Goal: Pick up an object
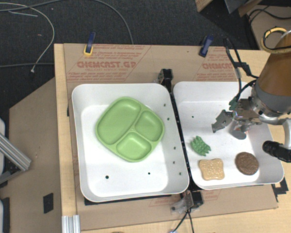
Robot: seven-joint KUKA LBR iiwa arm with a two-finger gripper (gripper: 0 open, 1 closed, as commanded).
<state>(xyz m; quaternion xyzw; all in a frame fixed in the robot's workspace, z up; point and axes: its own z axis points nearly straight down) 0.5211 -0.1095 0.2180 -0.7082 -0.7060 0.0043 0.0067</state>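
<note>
Fingers (pixel 229 124) apart, nothing between; my worry: closing this far above green toy (pixel 200 145), cracker (pixel 211 169), cookie (pixel 246 162) grabs air.

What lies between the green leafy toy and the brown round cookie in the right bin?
In the camera view, a tan cracker lies between the green leafy toy and brown round cookie.
</note>
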